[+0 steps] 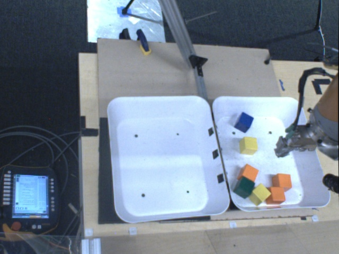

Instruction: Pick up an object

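The right bin (312,165) holds several coloured cubes. A blue cube (243,121) lies near its far left, with a yellow cube (248,145) just in front of it. At the bin's near side, an orange cube (248,172), a green cube (244,187), a second yellow cube (260,193) and two more orange cubes (281,181) (275,196) cluster together. My gripper (282,146) hangs over the right half of this bin, right of the first yellow cube and apart from it. I see no cube in its grasp.
The left bin (159,157) adjoins the right one, joined by black clips (215,153). A slanted metal pole (180,30) rises behind the bins. A teach pendant (26,197) with cables lies at the lower left, off the bench.
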### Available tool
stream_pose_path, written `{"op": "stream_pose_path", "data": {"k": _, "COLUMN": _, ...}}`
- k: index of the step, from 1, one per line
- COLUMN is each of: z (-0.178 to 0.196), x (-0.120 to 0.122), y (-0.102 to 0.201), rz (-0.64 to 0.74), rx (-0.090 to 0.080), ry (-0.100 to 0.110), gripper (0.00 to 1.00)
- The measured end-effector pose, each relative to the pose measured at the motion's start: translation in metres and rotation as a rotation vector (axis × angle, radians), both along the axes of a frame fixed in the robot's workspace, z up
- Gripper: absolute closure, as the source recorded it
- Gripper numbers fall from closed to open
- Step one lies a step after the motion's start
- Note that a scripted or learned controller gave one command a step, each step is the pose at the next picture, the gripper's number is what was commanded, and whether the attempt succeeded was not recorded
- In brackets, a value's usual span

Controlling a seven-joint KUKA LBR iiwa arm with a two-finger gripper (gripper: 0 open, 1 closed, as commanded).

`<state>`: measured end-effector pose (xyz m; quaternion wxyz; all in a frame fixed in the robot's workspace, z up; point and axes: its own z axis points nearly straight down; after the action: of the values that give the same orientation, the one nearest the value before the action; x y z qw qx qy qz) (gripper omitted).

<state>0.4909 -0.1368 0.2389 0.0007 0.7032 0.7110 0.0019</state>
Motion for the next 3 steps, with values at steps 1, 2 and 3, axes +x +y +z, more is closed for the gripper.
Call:
{"op": "stream_pose_path", "data": {"k": 1, "z": 0.007, "x": 0.01, "y": 0.059, "rz": 0.001, "rx": 0.0, "ry": 0.0, "gripper": 1.0}}
{"op": "stream_pose_path", "data": {"k": 2, "z": 0.018, "x": 0.011, "y": 0.113, "rz": 0.001, "rx": 0.001, "ry": 0.0, "gripper": 1.0}}
{"op": "stream_pose_path", "data": {"k": 3, "z": 0.013, "x": 0.017, "y": 0.159, "rz": -0.001, "rx": 0.0, "ry": 0.002, "gripper": 1.0}}
